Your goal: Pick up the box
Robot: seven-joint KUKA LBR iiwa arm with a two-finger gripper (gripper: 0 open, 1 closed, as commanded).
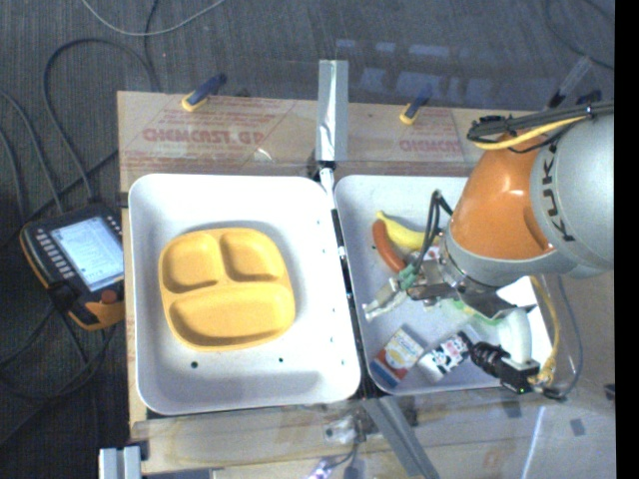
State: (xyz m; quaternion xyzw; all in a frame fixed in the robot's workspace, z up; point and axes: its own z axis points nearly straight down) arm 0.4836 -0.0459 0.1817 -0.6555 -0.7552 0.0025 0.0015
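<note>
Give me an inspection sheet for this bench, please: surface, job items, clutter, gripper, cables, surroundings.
Surface: left bin and right bin, both white, side by side on a lettered board.
Job's things: small box lying at the right bin's front edge.
Clutter: yellow divided plate in the left bin; banana, orange-red item and small black-and-white item in the right bin.
Grippers: gripper over the right bin, behind the box, apart from it.
Cables: loose cables on the carpet.
Surroundings: teach pendant left of the bench; clamps on the board.
</note>
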